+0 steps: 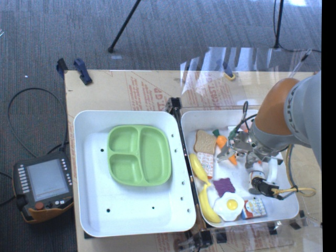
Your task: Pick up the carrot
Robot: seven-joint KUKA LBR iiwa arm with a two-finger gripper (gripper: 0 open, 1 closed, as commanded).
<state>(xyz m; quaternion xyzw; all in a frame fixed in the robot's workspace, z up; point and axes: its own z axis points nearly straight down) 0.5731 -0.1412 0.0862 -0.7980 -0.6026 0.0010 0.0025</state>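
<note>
The carrot (222,140) lies in the right bin (292,203), near its back left, orange with a green top, just right of a bread slice (205,141). My gripper (229,151) is low over the carrot and covers its middle. A second bit of orange (233,160) shows below the gripper and looks like the carrot's other end. From here I cannot make out whether the carrot is held.
The right bin also holds two bananas (198,167), a purple piece (224,186), a fried egg (229,206) and a small carton (254,208). The left bin (80,140) holds a green divided plate (140,155). The arm reaches over the right bin's right side.
</note>
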